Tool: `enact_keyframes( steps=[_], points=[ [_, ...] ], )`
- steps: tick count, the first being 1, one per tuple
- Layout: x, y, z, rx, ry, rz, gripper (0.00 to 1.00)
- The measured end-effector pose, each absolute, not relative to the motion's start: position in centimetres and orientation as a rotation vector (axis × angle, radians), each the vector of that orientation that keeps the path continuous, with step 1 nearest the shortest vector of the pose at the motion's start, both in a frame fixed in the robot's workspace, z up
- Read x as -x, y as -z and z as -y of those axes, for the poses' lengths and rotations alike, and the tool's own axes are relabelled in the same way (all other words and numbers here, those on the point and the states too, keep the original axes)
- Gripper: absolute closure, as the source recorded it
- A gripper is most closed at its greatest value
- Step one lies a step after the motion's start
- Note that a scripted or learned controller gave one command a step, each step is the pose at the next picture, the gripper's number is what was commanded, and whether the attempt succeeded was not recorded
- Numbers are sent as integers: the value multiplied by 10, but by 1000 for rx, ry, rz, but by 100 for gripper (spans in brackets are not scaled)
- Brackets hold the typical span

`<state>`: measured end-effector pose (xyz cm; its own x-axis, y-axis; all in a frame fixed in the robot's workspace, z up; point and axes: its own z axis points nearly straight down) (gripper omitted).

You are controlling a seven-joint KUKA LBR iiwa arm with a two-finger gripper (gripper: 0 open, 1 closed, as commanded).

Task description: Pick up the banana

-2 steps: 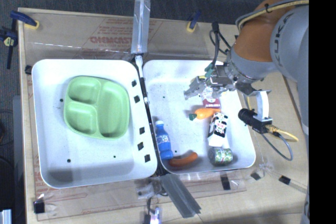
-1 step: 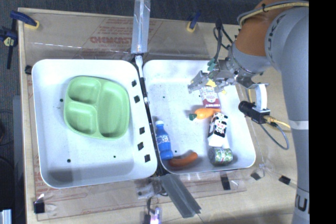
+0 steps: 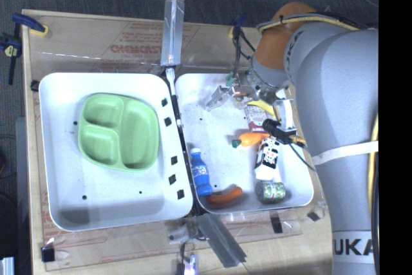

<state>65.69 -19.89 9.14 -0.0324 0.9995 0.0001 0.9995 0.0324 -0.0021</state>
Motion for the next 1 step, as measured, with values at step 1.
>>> enact_keyframes(
  steps=[1],
  points=[
    [-648,-93,209,1876,-2,2517,0]
  ],
)
